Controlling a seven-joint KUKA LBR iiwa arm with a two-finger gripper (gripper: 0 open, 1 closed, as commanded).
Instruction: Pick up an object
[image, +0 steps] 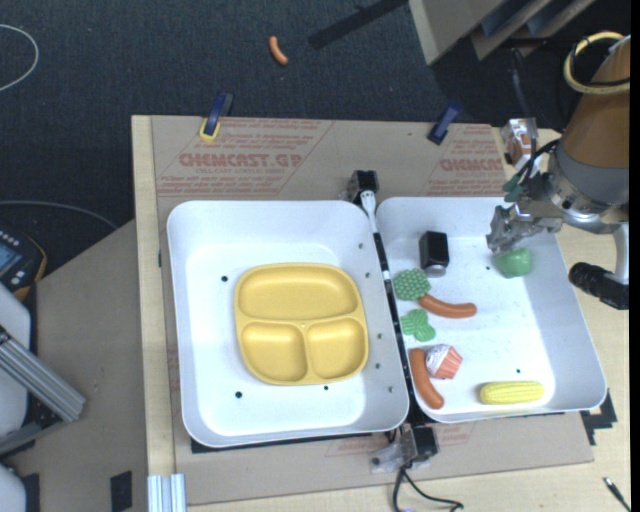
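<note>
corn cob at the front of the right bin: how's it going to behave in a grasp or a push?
The corn cob looks like a small plastic toy, so probably stiff and light. Its rounded, elongated shape suggests it may roll if pushed across its length. It lies close to the right bin front wall, so a push that way would likely pin it against the wall rather than free it.

Both bins, left (190, 300) and right (570, 340): smooth white plastic, slight sheen. Yellow tray (300, 322): moulded plastic, soft gloss. Tabletop (300, 150): matt brown board with red print, like cardboard or paper-faced sheet. Corn (512, 393), sausages (448, 308): smooth, shiny toy plastic. Black block (433, 250): matt. Arm (600, 150): grey and orange, smooth painted finish. Floor (100, 60): dark, rough carpet.
</note>
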